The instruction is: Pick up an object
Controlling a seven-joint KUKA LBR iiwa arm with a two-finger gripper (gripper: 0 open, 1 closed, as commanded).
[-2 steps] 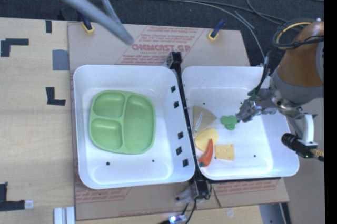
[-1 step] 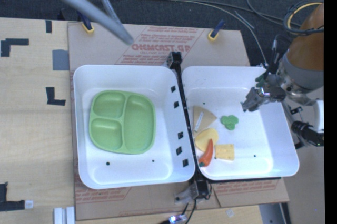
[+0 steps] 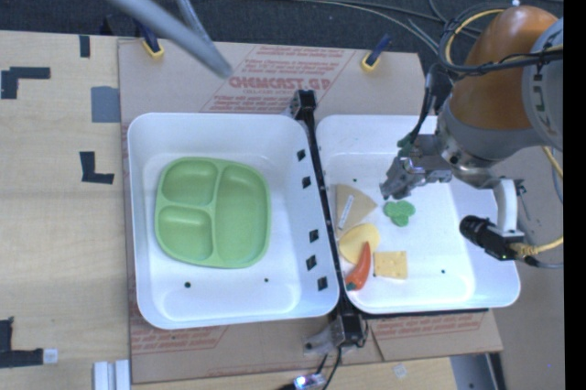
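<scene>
food pieces are clustered near the left wall of the right bin point(image 3: 476, 283), which is probably why the gripper point(image 3: 400, 182) is brought in over that side. a green piece point(image 3: 399, 213) lies just below the fingertips, near them but apart as far as can be judged from the slanted view. a tan wedge point(image 3: 351, 203) sits just beside the divider between the bins; below it a yellow piece point(image 3: 357, 242) and a red pepper point(image 3: 361, 268) are touching, and a yellow square point(image 3: 392, 265) lies just beside them. the left bin point(image 3: 146, 196) bears a green divided plate point(image 3: 213, 211), set flat and well apart from the food.

whether the gripper is open or closed cannot be told: the tip is dark and blurred against the white floor, and nothing is seen held in it. the arm point(image 3: 499, 77) is leaned in from the right, so the wrist is angled down toward the green piece, which is judged to be the likeliest target. the pick is judged not yet made, since every piece is resting on the bin floor. the green piece is small and low, so a closing grasp could be expected to slip off it or push it aside unless the descent is well centred.
</scene>
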